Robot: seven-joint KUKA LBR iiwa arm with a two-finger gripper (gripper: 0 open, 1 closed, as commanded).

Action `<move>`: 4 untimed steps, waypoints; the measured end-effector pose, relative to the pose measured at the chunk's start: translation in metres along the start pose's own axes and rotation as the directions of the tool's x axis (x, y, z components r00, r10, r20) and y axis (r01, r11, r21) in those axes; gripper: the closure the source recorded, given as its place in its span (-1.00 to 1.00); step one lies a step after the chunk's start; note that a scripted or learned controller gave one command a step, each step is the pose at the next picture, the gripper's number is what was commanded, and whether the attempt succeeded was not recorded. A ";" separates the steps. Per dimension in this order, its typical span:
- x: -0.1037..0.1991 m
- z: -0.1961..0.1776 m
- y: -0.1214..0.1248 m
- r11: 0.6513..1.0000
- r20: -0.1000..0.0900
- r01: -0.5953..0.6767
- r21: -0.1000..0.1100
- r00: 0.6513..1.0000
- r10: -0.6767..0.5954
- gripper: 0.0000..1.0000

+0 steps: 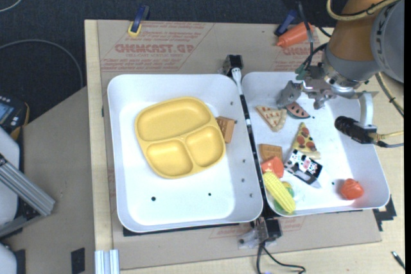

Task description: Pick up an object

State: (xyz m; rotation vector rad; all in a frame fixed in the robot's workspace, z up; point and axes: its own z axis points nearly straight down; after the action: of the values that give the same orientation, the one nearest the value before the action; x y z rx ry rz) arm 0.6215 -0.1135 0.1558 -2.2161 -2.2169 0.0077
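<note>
My gripper (303, 98) hangs over the upper part of the right bin (372, 157), open, its grey fingers (288, 95) spread apart. Nothing sits between them. Just below it lies a small watermelon slice (297, 110), and a tan waffle wedge (271, 117) rests to its left. Further down the bin are a pizza slice (306, 137), a brown cracker (270, 151), a red piece (273, 166), a corn cob (279, 192), a black and white box (304, 167) and an orange-red tomato (350, 188).
The left bin (128, 189) holds a yellow divided plate (180, 137) with a brown piece (226, 129) at its right edge. A black cable part (353, 128) hangs by the arm over the right bin. Clamps stand at the board's edges.
</note>
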 end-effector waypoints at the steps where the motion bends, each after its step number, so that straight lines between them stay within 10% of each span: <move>1: 0.007 0.062 -0.005 1.000 -0.001 0.000 0.001 1.000 0.000 -1.00; 2: 0.007 0.072 -0.005 1.000 0.001 -0.001 -0.004 1.000 0.001 -1.00; 3: 0.007 0.060 -0.005 1.000 0.001 -0.002 -0.008 1.000 0.002 1.00; 4: 0.008 0.008 -0.013 1.000 0.003 -0.001 -0.015 1.000 0.001 1.00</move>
State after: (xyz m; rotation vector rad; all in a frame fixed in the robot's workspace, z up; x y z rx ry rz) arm 0.6080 -0.1051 0.1482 -2.2265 -2.2245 -0.0061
